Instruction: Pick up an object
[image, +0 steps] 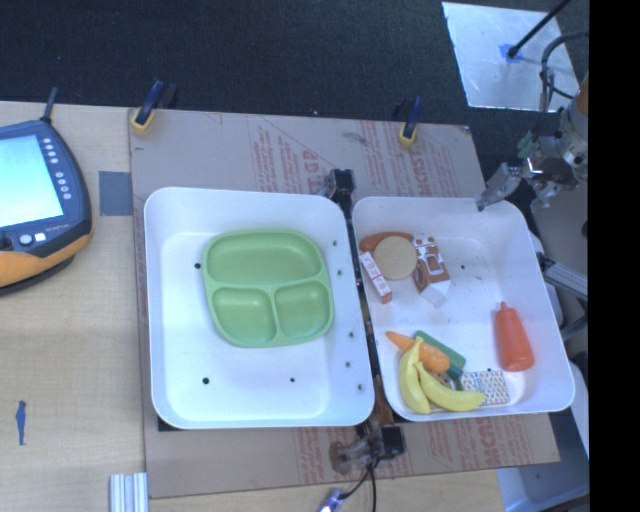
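The right bin (480, 228) holds several small items: a round brown bread slice (393, 256), a red and white box (375, 278), a brown and white box (431, 265), an orange-red bottle (514, 339), a yellow banana (432, 390), an orange carrot (426, 352), a green strip (441, 349) and a speckled pad (487, 385). My gripper (520, 190) hovers over the far right corner of that bin, open, with nothing between its fingers. It stands well apart from all the items.
The left bin (180, 330) holds a green divided plate (268, 287). A teach pendant (35, 210) lies on the bench at far left. Clamps (148, 106) (408, 120) pin the cardboard sheet (270, 150) along its far edge.
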